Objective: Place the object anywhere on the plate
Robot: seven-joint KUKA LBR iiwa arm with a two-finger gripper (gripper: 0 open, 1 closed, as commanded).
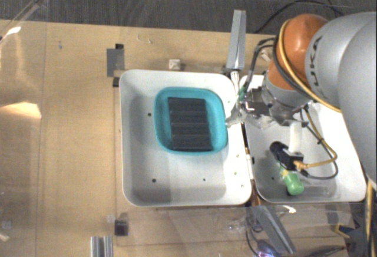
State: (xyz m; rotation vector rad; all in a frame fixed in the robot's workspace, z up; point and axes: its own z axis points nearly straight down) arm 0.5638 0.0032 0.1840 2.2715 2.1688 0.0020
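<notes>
A teal plate [219, 126] with rounded corners lies in the left bin [138, 173], toward its back. A dark ribbed rectangular piece [189, 124] covers the middle of the plate. A small green object [294, 184] rests near the front of the right bin [347, 185]. My gripper [240, 108] hangs over the divider between the two bins, just right of the plate's right edge and well behind and left of the green object. I see nothing held in it.
The grey arm with its orange band [297, 38] covers much of the right bin's back half. A grey metal post [237, 38] stands behind the bins. Small black clamps [117, 58] sit on the wooden bench around the left bin.
</notes>
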